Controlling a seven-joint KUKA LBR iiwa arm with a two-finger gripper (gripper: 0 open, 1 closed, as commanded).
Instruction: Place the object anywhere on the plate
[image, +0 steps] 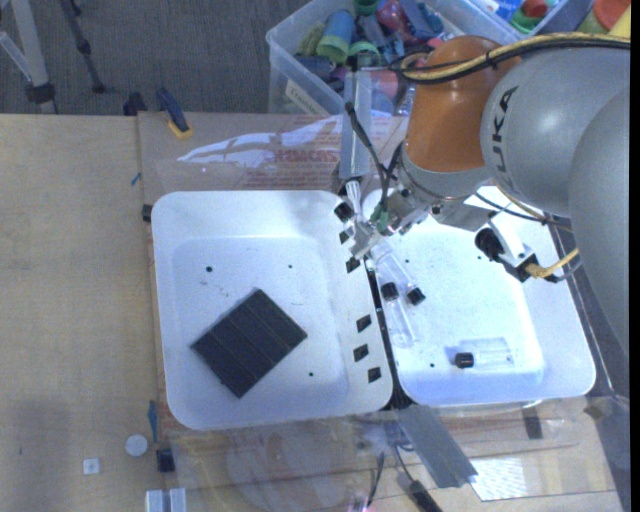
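Note:
The plate (248, 341) is a dark, ribbed square lying flat in the left bin (180, 300), turned like a diamond. My gripper (368, 228) hangs over the ridge between the two bins, at the upper left corner of the right bin (560, 340). Just below it a clear tube-like object with black pieces (398, 296) lies along the right bin's left side. A second clear object with a black cap (478, 355) rests near that bin's front. Whether anything sits in the gripper is hidden by the wrist.
The grey arm with its orange band (450, 110) covers the back of the right bin. Small black marks (362, 338) line the ridge between the bins. A tub of coloured toys (380, 40) stands behind the bins. A yellow cable (555, 265) hangs over the right bin.

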